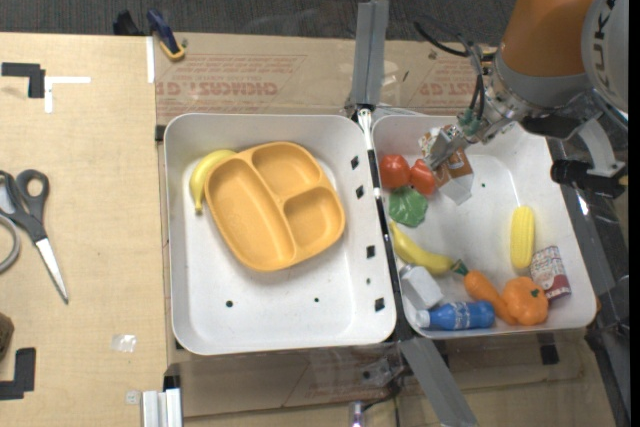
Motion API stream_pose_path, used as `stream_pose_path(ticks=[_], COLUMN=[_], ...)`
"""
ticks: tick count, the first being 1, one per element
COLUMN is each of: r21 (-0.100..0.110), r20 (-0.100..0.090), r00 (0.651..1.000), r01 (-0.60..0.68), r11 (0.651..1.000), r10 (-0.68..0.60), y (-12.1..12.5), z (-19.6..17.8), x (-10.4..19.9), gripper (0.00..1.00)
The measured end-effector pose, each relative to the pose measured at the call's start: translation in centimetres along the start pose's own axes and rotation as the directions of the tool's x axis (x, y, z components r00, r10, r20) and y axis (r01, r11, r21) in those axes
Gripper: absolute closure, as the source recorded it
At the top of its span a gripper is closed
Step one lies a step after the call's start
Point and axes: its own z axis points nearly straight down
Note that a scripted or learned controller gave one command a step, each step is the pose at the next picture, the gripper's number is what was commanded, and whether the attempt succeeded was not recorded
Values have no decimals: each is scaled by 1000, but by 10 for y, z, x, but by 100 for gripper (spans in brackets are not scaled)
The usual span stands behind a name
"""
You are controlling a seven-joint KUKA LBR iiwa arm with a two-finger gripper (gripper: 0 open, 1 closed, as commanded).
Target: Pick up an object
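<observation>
A pair of grey-handled metal scissors (35, 220) is seen lying on the pale wooden surface (85, 165) at the far left. Next to it, the left shallow white bin (185, 315) is occupied by an orange three-compartment plastic plate (272, 205), tilted across the bin, and a yellow toy banana (205, 173) is tucked against the plate's upper left edge, partly hidden by it.

The right shallow white bin (500, 170) is crowded. Along its left side, a red toy tomato or pepper (400, 173) is set just above a green toy vegetable (408, 208), and below these a second yellow banana (420, 253) is laid at a slant. Near the front wall, a small grey-white block (420, 285), a blue and white plastic bottle (458, 316) on its side, an orange toy carrot (480, 287) and an orange toy pumpkin (525, 301) are gathered close together. A yellow toy corn cob (521, 235) is placed upright to the right of centre, with a small red and white packet (551, 272) just below it.

The tool (448, 147) is lowered into the back of the right bin, close to the red toy and over a small brown and white object (458, 170). How the tool is set cannot be told, and nothing is clearly seen held in it.
</observation>
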Motion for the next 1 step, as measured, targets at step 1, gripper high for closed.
stream_pose_path(ticks=[1], r21=[2], r20=[-1], r00=[991], r01=[-135], r11=[991], r10=[135], y=[99], z=[-19], x=[72], gripper=[100])
